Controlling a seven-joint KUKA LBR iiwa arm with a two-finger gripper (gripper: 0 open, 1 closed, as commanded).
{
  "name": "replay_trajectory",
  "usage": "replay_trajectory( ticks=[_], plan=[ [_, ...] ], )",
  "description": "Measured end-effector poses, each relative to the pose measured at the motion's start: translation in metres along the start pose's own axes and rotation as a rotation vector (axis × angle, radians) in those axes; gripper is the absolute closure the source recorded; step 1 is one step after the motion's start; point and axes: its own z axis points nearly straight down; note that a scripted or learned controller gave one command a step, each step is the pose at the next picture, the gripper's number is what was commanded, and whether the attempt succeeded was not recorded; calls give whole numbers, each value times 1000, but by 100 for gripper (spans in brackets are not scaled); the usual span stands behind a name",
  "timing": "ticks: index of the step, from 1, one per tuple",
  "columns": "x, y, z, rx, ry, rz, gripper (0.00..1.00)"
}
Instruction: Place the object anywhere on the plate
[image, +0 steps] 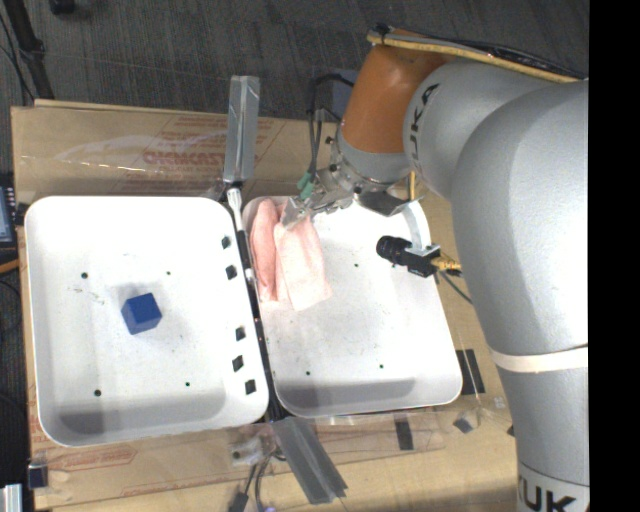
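A blue cube (142, 312) lies in the left white bin (60, 400), left of its middle. A pink, soft-looking piece (288, 258) rests in the right white bin (400, 370) at its far left corner, against the divider. It has a darker pink strip on the left and a paler flap on the right. My gripper (308, 203) is directly above the top edge of that pink piece, and the flap's top reaches up to it. Whether the two touch is unclear. The wrist hides the gripper's tip.
The arm's grey body and orange band (385, 100) cover the right side of the view and the right bin's far right edge. A black fitting with a cable (405, 253) hangs over the right bin. Brown cardboard (120, 145) lies behind the bins.
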Motion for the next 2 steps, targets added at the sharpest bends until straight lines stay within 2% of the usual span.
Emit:
replay_trajectory(
  ticks=[1, 2],
  plan=[
    [1, 1, -40, -2, -1, -7, 100],
    [52, -3, -29, 1, -1, -413, 100]
  ],
)
